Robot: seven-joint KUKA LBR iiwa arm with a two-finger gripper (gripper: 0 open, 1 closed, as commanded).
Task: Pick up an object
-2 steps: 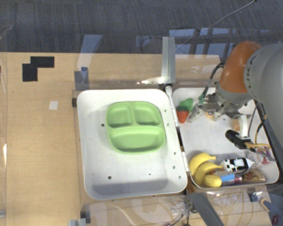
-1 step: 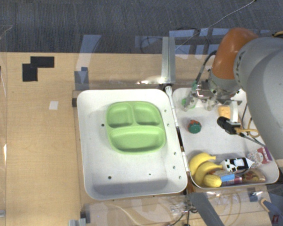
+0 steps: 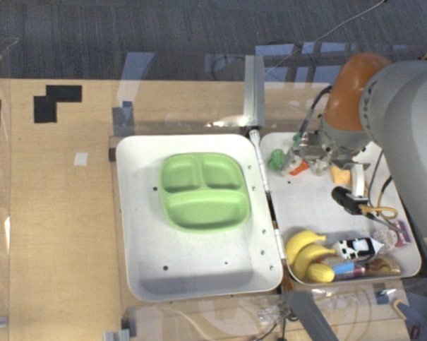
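Noting small orange-red tapered piece [image 3: 299, 169] on the floor of the right shallow white bin [image 3: 307, 206], toward its far left corner. Just above it, possibly touching: two-finger gripper [image 3: 310, 153] on grey arm with orange band [image 3: 402, 115], reaching in from the right. Cannot tell whether gripper spread or pressed together, nor whether anything pinched.

Just left of the piece, near the bin's left wall: small green rounded lump [image 3: 276, 158]. Just right of gripper: small orange block [image 3: 341, 175].

Along the near wall, well apart from gripper: bunch of yellow bananas [image 3: 307, 252]; black-and-white cow-patterned toy [image 3: 356, 248] beside them; red and blue pen-like sticks [image 3: 348, 269] nearest the wall, too small to identify. Clear crinkled wrapper [image 3: 393, 232] by the right wall.

Left shallow white bin [image 3: 142, 226] alongside. Light green three-compartment plastic plate [image 3: 204, 190] lying flat, toward its far half.
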